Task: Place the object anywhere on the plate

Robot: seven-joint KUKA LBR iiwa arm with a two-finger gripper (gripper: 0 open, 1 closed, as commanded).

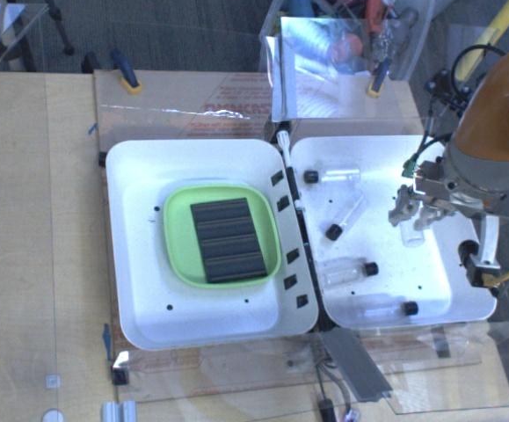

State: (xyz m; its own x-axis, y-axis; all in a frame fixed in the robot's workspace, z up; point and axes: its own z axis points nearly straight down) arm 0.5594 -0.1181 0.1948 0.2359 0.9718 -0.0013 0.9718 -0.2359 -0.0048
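A light green square plate (177,236) sits in the middle of the left white bin (140,315). A dark grey ridged block (228,240) lies flat on the plate, covering most of its centre. My gripper (410,221) hangs over the right part of the right bin (465,306), well away from the plate and the block. I see nothing held in it. The grey arm with its orange band (491,117) comes in from the right above it.
Several clear vials with black caps lie in the right bin, among them one at the back (338,176), one in the middle (348,213) and one near the front (346,272). A row of black clips (287,227) runs along the ridge between the bins.
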